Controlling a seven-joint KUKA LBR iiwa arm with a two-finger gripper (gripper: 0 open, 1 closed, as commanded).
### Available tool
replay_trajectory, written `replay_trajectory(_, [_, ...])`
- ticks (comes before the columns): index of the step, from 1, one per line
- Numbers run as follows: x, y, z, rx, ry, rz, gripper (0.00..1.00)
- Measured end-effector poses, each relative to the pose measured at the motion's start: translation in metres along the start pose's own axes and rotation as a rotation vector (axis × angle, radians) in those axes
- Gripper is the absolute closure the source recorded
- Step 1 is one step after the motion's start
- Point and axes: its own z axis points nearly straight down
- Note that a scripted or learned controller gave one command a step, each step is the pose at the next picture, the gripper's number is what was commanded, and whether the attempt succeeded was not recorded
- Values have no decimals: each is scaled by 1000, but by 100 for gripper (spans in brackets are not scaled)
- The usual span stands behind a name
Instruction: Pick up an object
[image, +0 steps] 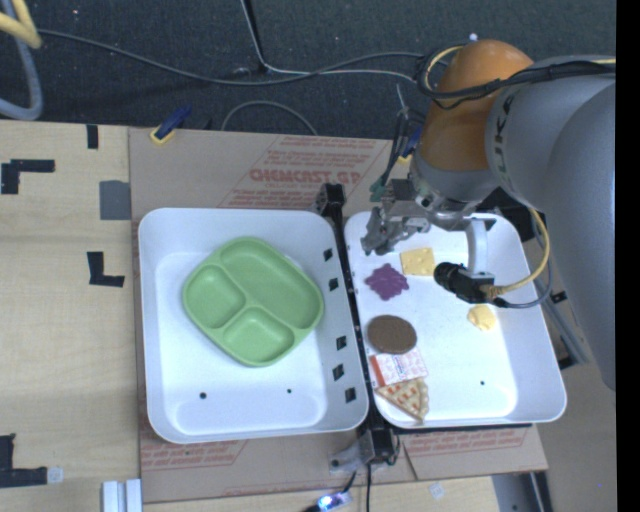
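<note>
Here, going left to right, the left bin holds a pale green divided plate with three compartments, lying flat and turned so that its long axis runs from upper left to lower right. The right bin carries the small items. Nearest the divider, a purple flat piece with a ragged, star-like outline lies towards the top; no clear long axis can be made out on it. Below it sits a round brown disc, and below that a red-and-white packet touching a tan wedge that looks like a pizza slice, its tip pointing down and to the right. A yellow square, like a cheese slice, lies just right of the purple piece, edges roughly square to the bin. Farther right a small yellow lump lies alone.

The gripper hangs over the top left corner of the right bin, just above the purple piece and beside the yellow square. Nothing shows between its fingers; whether they stand apart or together cannot be told.
</note>
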Motion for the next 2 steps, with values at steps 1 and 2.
replay_trajectory(1, [51,-13,9,2,0,1,100])
replay_trajectory(2, [114,-22,5,0,0,-1,100])
